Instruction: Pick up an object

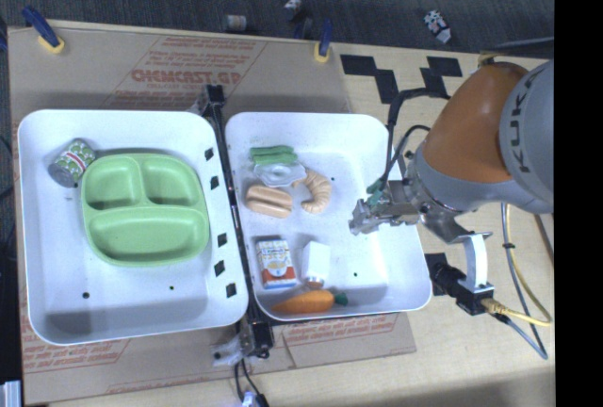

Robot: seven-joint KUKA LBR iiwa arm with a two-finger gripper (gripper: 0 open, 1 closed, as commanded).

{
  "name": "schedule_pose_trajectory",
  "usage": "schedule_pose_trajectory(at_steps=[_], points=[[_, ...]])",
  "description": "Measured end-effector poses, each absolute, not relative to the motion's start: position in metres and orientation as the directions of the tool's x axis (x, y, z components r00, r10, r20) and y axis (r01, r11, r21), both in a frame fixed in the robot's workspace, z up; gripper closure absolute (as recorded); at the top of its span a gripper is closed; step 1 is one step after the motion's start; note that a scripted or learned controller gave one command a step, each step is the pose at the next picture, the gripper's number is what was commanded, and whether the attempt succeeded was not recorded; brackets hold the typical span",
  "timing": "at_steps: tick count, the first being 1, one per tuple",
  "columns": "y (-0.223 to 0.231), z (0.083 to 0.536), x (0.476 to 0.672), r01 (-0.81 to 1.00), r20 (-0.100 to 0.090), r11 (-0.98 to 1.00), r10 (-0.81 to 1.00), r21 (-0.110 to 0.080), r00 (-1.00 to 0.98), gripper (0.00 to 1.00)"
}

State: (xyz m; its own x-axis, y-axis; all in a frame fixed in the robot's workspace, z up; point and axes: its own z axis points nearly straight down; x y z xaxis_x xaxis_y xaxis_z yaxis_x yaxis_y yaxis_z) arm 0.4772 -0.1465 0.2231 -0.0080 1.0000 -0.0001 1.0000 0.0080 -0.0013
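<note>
On the bench you see the right bin (400,297) with the end effector (366,219) at its right side, grip state I cannot tell, and the nearest thing, a small white block (317,259), lies just down-left of it.

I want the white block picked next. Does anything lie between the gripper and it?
Nothing visible does: bare bin floor separates the gripper from the white block. The carrot lies beyond, by the near rim.
</note>
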Motion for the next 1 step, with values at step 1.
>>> schedule_pose_trajectory(at_steps=[1], points=[[-0.1468,0.2231,0.4771,1.0,0.0,0.007,1.0,-0.001,-0.007,0.0]])
